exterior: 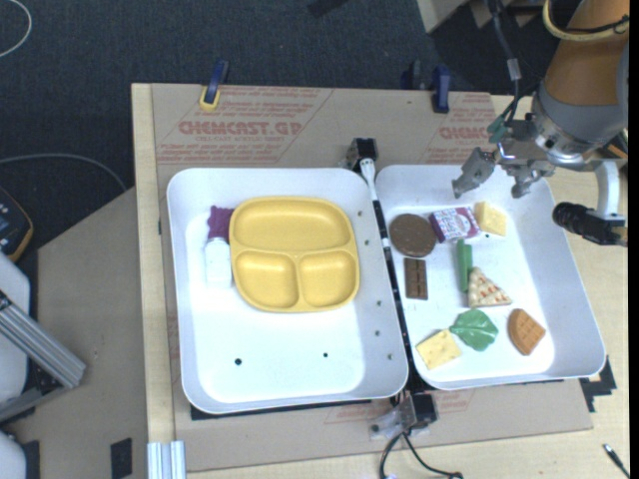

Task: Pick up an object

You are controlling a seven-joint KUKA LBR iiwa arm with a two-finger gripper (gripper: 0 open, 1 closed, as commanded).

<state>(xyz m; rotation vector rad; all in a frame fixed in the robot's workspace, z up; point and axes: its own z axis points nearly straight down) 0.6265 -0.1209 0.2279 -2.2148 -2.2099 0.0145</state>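
- Hovering with gripper (497, 173) spread open, grasping nothing, above right bin's (574, 267) far rim.
- Lying just below: purple packet (454, 224) and yellow cheese block (490, 219).

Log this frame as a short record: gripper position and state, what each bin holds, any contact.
gripper: above the right bin's far edge, fingers spread, nothing between them
left bin: yellow divided plate, purple item, white item
right bin: brown disc, chocolate bar, green stick, cheese cube, leaf
contact: none visible
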